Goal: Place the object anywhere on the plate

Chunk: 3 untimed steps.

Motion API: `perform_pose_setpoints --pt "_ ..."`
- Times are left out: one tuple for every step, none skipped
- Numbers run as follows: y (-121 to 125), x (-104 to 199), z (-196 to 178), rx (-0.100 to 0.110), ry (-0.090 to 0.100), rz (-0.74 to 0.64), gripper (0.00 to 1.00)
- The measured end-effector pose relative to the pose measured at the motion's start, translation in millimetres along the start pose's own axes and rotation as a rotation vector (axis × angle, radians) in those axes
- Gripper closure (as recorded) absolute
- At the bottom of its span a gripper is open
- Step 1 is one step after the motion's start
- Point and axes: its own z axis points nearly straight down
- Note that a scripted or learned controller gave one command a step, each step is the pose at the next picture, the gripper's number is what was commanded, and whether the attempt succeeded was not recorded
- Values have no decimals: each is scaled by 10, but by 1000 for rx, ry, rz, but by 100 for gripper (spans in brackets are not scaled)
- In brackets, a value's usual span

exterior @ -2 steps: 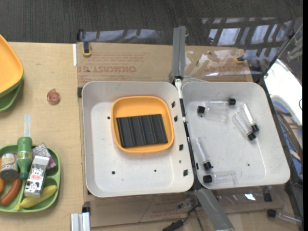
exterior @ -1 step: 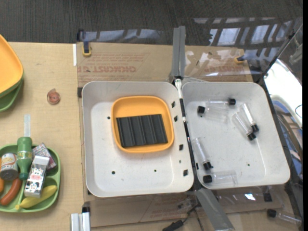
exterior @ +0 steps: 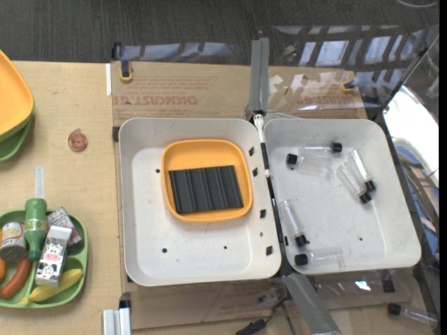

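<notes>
An orange plate (exterior: 206,147) with rounded corners lies in the left white bin (exterior: 195,257), toward its back. A dark grey ribbed rectangular object (exterior: 207,189) rests flat on the plate, near its middle. The right white bin (exterior: 380,239) holds several clear plastic tubes with black caps: one near the back (exterior: 314,157), two at the right (exterior: 356,173), one by the left wall (exterior: 290,222) and one at the front (exterior: 320,259).
On the wooden bench to the left are a green plate of toy food (exterior: 42,260), an orange bowl (exterior: 12,103) and a small pink disc (exterior: 77,140). Brown cardboard (exterior: 181,93) lies behind the bins.
</notes>
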Motion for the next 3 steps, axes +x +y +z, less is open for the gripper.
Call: perform_pose_setpoints --pt "148 -64 10 1 -2 -439 0" --pt "133 9 10 2 -2 -586 0" --pt "281 -139 10 3 -2 -587 0"
